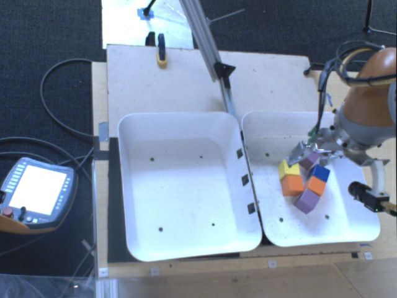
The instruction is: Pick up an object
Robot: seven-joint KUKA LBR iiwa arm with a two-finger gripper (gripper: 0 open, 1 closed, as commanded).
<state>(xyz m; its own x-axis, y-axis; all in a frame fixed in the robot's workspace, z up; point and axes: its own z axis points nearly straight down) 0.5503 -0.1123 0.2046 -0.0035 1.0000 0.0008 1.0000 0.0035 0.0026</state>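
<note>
My end effector (305,154) hangs low in the right bin (347,231), over the block cluster: yellow block (287,168), orange block (293,185), purple block (306,200), blue block (321,172). A mauve block (309,160) sits at its tips; grip state I cannot tell. Blocks touch, so clean access looks hard.

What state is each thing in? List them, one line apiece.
gripper: low in the right bin, above the block cluster; grasp cannot be told.
right bin: holds the blocks.
left bin: nothing visible inside.
blocks: clustered, touching, some tilted.
handheld pendant: screen lit, lying on the floor.
</note>
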